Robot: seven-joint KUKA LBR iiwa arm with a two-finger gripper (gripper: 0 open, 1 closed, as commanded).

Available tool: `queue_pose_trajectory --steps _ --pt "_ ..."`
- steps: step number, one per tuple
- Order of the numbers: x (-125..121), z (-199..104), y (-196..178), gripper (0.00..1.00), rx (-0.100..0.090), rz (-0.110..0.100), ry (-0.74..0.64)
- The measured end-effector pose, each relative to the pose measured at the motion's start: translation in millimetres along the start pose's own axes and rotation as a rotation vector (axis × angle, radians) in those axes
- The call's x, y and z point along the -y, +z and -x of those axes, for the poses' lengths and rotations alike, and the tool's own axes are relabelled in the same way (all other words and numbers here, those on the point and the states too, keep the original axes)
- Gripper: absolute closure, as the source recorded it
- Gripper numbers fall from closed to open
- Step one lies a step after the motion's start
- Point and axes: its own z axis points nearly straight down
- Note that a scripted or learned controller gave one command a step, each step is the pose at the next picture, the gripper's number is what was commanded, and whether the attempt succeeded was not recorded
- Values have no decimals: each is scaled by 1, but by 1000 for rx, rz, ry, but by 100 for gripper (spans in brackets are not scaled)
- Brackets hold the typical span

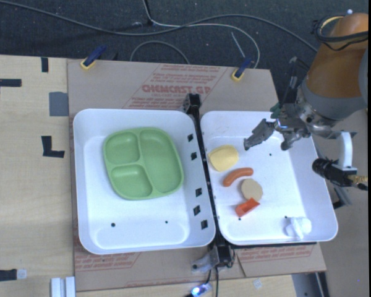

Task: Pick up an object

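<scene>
The grey robot arm with the orange band reaches in over the right white plastic bin (pixel 309 184), and its gripper (pixel 272 138) hangs above the top part of that bin with the jaws spread wide and nothing between them. The things to pick all lie in this bin. A round yellow toy lemon (pixel 223 158) sits just below and left of the gripper. Below the lemon lies a small orange toy sausage (pixel 237 176), then a tan round toy food piece (pixel 251 189), and a little red toy piece (pixel 247 208) touches it. A small white crumpled thing (pixel 297 227) rests in the bin's bottom right corner. I think the lemon is the nearest pick. It looks round and smooth, so it could roll or pop out if the jaws close off its middle. The sausage lies close beside it and could get bumped. The other white bin, left of this one, holds a light green plastic plate with three parts (pixel 142 163). Both bins sit on a brown cardboard sheet (pixel 173 88) on a pale wooden surface (pixel 25 184). Beyond the bins is dark carpet (pixel 62 17) with thin cables (pixel 173 25) across it.
</scene>
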Motion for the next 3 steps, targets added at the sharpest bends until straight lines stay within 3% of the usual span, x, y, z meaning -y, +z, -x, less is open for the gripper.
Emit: queue_pose_trajectory --steps 3 --pt "-16 1 167 0 0 -5 0"
